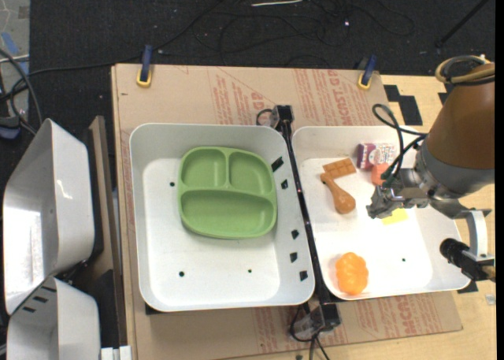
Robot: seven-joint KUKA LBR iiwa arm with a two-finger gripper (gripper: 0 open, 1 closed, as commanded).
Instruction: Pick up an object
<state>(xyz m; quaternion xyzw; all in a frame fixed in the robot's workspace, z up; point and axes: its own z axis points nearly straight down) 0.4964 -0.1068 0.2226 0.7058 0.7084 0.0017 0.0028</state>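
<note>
— While I hang over the right bin [417, 272], what do you make out under me?

— Your fingers [383, 207] sit low above a small yellow piece [394, 217], just beside it. Are they wide or narrow?

— I cannot tell; they are dark and bunched from this angle, and nothing shows between them. What of the brown thing?

— The brown wooden piece [339, 183] lies flat near the bin's upper left: a flat rectangular head and a rounded handle. Its long axis runs at a slant, head toward the far rim, handle toward the near right, ending close to you.

— And around it?

— A purple and white packet [373, 154] by the far wall, an orange fruit [352, 272] near the front rim, well apart. The left bin [150, 217] on the counter [205, 87] bears a green divided plate [228, 191].
</note>
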